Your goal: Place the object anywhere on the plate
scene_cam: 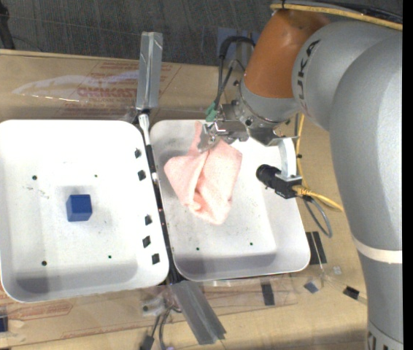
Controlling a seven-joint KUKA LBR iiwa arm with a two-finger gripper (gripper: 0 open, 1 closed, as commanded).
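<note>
Camera view: gripper [217, 131] pinches the pink cloth's [208, 179] top edge in the right bin [290, 246]; blue cube [79, 207] sits in the left bin [17, 268].

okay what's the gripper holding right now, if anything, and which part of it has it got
The gripper holds the pink cloth by its top edge; the rest hangs down over the right bin.

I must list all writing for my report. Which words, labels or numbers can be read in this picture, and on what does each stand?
"UKA", the end of a brand name, its first letter cut off: on the grey arm, beside its orange band.
Red print on the cardboard behind the bins: too faint and blurred to read.
I can read no other text.
</note>
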